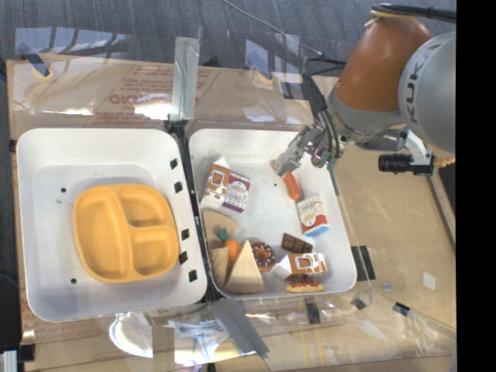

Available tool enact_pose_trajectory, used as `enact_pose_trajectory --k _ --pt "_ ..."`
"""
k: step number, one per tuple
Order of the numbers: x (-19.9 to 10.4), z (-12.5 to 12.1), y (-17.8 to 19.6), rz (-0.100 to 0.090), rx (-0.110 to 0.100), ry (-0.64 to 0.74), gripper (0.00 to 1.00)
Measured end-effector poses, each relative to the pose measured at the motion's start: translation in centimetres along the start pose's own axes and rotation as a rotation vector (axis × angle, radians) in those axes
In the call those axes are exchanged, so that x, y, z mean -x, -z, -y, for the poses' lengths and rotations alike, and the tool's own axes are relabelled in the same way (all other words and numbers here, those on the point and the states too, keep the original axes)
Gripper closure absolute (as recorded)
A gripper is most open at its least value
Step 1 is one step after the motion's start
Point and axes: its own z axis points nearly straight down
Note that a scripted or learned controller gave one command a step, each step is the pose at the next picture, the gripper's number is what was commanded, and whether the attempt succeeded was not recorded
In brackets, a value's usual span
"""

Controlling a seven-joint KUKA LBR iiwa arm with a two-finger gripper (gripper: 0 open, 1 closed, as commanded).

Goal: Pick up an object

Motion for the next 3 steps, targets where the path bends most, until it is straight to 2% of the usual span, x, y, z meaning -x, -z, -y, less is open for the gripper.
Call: enact_pose_trajectory --k 1,2,3 --pt "0.0 -0.2 0.9 -0.001 -0.001 0.008 1.00" --pt "-6.1 6.0 -0.5 -0.010 -0.006 -0.462 1.00" --pt "-4.4 -1.1 4.0 -0.006 -0.004 -0.688 1.00"
